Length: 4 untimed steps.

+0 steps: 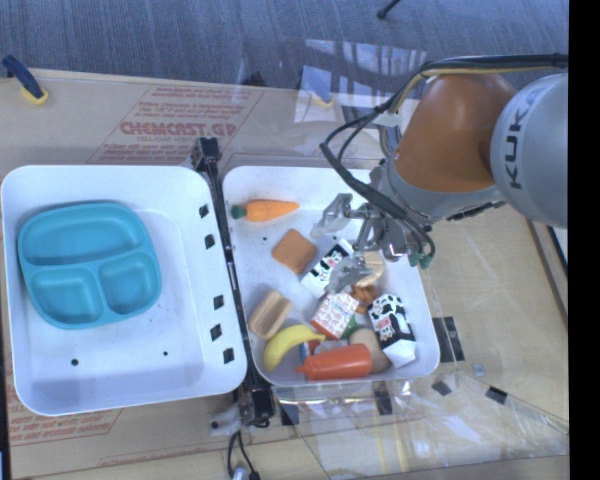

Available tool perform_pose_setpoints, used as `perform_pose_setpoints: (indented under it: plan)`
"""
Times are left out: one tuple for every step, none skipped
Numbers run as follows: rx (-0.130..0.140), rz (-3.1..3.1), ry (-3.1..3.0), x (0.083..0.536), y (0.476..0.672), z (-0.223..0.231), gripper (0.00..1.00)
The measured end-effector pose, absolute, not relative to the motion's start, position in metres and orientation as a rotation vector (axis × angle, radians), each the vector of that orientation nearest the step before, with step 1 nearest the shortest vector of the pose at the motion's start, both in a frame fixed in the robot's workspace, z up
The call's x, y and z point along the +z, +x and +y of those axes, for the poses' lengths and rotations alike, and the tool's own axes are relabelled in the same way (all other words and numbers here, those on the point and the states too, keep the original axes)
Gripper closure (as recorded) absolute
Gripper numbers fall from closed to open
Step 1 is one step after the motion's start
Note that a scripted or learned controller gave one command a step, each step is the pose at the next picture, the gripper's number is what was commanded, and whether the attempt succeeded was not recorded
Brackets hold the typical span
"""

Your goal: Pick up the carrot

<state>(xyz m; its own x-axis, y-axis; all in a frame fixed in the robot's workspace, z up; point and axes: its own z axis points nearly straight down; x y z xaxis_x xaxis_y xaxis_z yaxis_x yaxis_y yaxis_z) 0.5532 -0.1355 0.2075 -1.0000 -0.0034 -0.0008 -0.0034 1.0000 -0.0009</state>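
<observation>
While the grey arm with its orange band reaches in from three o'clock, its claw (pixel 348 236) hangs over the middle of the right bin (pixel 242 268), above a cluster of toy food. Whether the claw is released or clenched cannot be told, because its metal parts blur into the objects below. Nothing can be seen gripped in it.

The carrot (pixel 267 209) lies apart from the claw, toward ten o'clock of it, near the bin's upper left corner. It rests flat on the white floor with open space around it, its green stub pointing to nine o'clock and its orange tip to three o'clock. It looks like smooth moulded plastic, tapered and rounded. That isolation probably makes it easier to reach than the crowded items.

Just below the claw sit a black-and-white cow-patterned carton (pixel 328 265) and a red-and-white packet (pixel 334 314). At eight o'clock of the claw is a tan, flat, slice-like block (pixel 295 250). Further toward six o'clock, the pile holds a beige scoop-shaped piece (pixel 269 314), a curved yellow banana (pixel 288 344), a glossy red sausage-like piece (pixel 337 363) and a second cow-patterned carton (pixel 390 322). These lean on each other, likely tumbled loosely into the bin.

The left bin (pixel 180 348), at nine o'clock, holds a turquoise divided plate (pixel 88 262) with three compartments, smooth and matte. Both bins are shallow white plastic with rounded corners, sitting on a cardboard-covered worktop (pixel 160 118).
</observation>
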Motion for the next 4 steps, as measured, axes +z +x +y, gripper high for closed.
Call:
perform_pose_setpoints:
  plan:
    - [0.003,3.135,0.193,0.091,0.602,-0.091,0.00]
    - [0.004,3.101,0.707,0.089,0.641,-0.131,0.00]
    - [-0.025,3.053,0.847,0.088,0.637,-0.102,0.00]
    - [-0.007,2.849,1.394,0.087,0.637,-0.097,0.00]
